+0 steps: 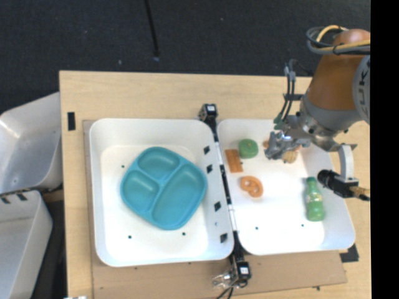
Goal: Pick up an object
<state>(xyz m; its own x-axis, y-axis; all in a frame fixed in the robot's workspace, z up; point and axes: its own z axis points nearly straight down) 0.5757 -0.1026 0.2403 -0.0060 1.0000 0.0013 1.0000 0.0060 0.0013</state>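
Two smooth, glossy white plastic bins (100, 242) sit on a matt pale wood surface (156, 89); a teal divided tray (163, 187) looks like satin plastic, while the green bottle (314, 199) appears shiny and translucent.

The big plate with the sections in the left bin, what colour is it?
The plate is turquoise blue, seen clearly in the camera view.

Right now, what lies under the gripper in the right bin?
A tan object peeks out beneath the gripper on the right bin floor; the gripper covers most of it, so its shape is unclear.
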